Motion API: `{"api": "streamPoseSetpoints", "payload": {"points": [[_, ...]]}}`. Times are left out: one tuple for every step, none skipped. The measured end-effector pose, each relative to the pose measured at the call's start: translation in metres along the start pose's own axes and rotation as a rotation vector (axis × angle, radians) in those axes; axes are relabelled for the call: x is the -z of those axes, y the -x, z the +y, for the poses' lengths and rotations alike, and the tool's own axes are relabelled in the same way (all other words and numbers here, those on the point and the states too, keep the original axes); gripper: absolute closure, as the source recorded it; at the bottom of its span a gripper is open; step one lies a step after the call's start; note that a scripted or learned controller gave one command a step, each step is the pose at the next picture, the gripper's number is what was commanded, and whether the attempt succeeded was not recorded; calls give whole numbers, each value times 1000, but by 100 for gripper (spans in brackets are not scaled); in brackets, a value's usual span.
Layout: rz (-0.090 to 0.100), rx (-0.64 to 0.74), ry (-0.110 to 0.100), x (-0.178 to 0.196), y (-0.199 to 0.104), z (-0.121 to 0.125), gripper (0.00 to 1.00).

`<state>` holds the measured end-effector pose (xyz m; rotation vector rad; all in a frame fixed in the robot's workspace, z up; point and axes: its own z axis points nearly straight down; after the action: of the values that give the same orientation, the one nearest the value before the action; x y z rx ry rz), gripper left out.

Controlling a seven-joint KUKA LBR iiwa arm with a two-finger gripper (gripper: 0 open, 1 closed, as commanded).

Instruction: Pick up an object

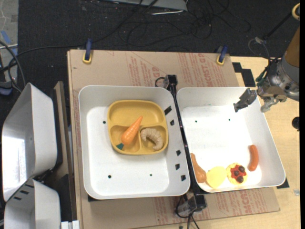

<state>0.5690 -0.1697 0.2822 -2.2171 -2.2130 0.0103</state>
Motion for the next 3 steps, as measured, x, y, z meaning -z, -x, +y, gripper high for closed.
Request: {"api": "streamPoseSetpoints", "payload": {"points": [[-2, 3, 11, 6, -1, 2, 0], [-1, 1, 5, -57, 1, 7, 0], [-1, 3, 6, -114, -5, 15, 0]]}}
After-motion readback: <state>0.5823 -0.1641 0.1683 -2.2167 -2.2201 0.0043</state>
